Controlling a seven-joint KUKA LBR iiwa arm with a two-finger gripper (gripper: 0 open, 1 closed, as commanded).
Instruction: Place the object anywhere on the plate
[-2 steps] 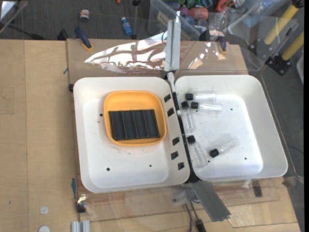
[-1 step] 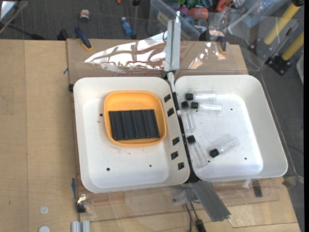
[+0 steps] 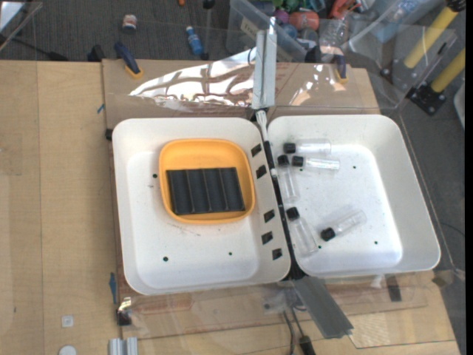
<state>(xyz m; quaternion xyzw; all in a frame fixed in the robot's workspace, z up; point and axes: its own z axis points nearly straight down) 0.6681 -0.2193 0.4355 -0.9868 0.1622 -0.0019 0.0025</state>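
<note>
The clear vials (image 3: 341, 225) lie in the right bin (image 3: 384, 191), well apart from the orange plate (image 3: 207, 149) in the left bin (image 3: 140, 257). I cannot tell if my pincer is wide or narrow. I fear that a vial, being round and smooth, may slip from the grip or roll off the plate's black ridged insert (image 3: 205, 189).

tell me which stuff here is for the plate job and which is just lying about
Job: clear vials in the right bin; orange plate with a black ridged insert in the left bin.

Lying about: toy tub; small bottle on the floor.
</note>
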